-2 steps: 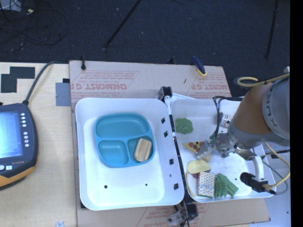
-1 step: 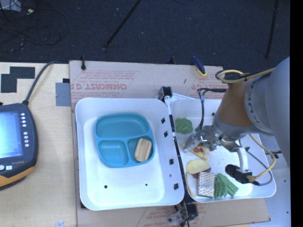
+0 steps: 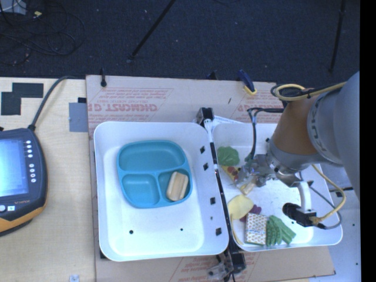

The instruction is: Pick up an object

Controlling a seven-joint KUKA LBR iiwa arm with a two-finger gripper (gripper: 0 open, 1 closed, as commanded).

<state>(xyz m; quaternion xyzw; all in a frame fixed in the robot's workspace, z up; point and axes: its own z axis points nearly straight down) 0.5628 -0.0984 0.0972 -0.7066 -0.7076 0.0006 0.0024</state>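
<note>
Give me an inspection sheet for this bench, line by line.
Surface: two white bins side by side, left bin, right bin.
Job's things: green leafy piece, yellow piece, patterned packet, green toy in right bin.
Clutter: blue divided tray in left bin, tan block in its lower right compartment.
Grippers: gripper low over right bin.
Cables: yellow cable on arm.
Surroundings: teach pendant at left.
</note>
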